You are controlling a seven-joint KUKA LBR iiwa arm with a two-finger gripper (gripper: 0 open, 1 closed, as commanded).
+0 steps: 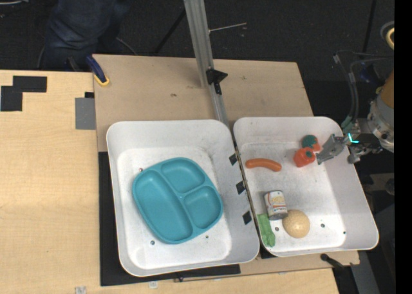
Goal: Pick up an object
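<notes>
— What can we say about the jaws?

— We see the gripper [333,147] at the right edge of the right bin [347,204], its grey tip reaching over the rim toward the red and green object [306,155]. The tip is just beside that object, perhaps touching it; we cannot tell which. We also cannot tell how far the jaws stand apart, as the tip is small and blurred, and we see nothing between them.

— And what lies in that bin?

— Near its far right corner we have the red and green object, with a small teal object [311,139] just behind it. Toward the middle lies an orange sausage shape [263,165], lengthwise across the bin. Near the front we find a small can [277,203] lying on its side, a pale round ball [296,224] just beside it, and a green stick [266,229] along the left wall.

— And the other one?

— The left bin [129,141] holds a teal divided plate [177,199] with three compartments, lying flat near the middle.

— What about the surroundings?

— Both bins sit side by side on the pale wooden worktop [154,90], joined by black clips [239,186] along their shared edge. A metal post [201,42] rises from the far side of the worktop behind the bins. Beyond that the room is dark.
</notes>
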